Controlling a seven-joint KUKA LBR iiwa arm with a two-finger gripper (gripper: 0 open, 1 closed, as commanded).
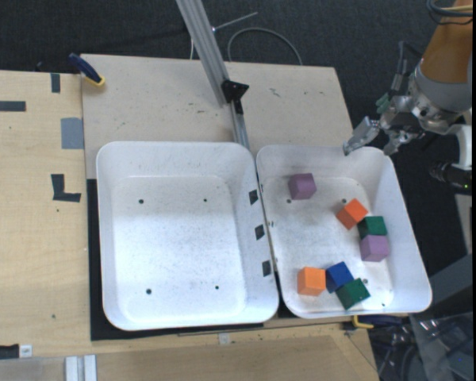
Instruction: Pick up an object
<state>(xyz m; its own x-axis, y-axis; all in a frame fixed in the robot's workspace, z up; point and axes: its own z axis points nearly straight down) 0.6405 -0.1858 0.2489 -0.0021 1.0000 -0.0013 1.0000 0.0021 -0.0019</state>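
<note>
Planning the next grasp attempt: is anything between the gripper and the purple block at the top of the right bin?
Nothing visible blocks it. The gripper is at the right bin's upper right rim, and the purple block sits apart from the other blocks, with bare bin floor between it and the gripper.

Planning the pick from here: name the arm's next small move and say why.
Probably bring the gripper down and inward over the right bin, toward the purple block. The gripper sits above the bin's far right corner with nothing between its fingers, and that block stands alone, apart from the others.
</note>
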